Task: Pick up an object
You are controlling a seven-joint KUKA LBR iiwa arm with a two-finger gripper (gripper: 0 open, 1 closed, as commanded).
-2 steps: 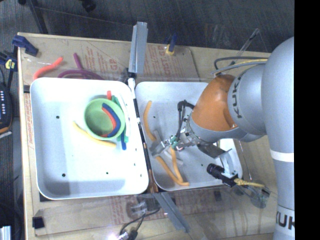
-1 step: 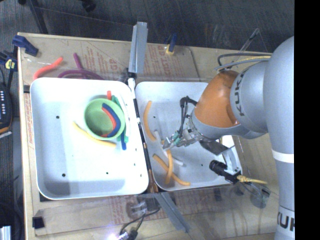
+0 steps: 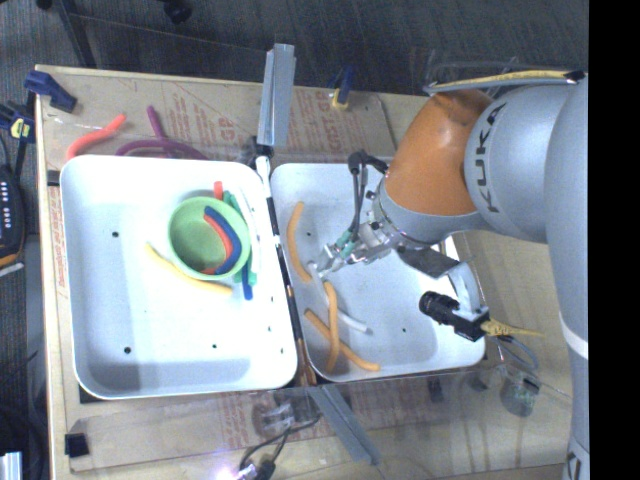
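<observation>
The tool (image 3: 335,258) hangs low in the right bin (image 3: 420,358) just beside the orange strips (image 3: 335,333), its grip unreadable, so nothing looks picked yet.

both bins, the left bin (image 3: 100,348) and the right bin (image 3: 420,343), look like smooth white plastic with a faint sheen. bench top (image 3: 200,108) looks like matt brown board, printed with faded red lettering. green bowl (image 3: 190,238) smooth plastic, soft gloss. orange strips (image 3: 332,328) in right bin look rubbery, matt. arm shell (image 3: 530,158) smooth grey, satin finish; orange band (image 3: 435,163) glossy, showing a highlight. gripper (image 3: 345,253) looks like bare metal, dull. floor (image 3: 400,18) dark, rough carpet texture.
</observation>
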